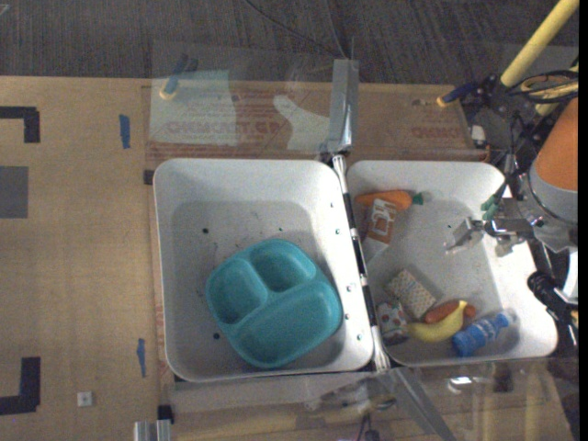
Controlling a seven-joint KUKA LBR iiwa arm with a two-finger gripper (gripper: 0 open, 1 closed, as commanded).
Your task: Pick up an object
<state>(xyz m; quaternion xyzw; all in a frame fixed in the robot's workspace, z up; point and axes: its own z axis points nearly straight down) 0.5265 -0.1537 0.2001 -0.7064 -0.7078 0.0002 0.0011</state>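
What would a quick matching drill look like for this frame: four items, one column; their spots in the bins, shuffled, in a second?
Items:
1. teal divided plate
2. carrot
3. banana
4. blue bottle

Places:
A. right bin, near right corner
B. left bin, lower middle
C. right bin, far left corner
D. right bin, near edge, just left of the bottle

Pairs: 1-B, 2-C, 3-D, 4-A
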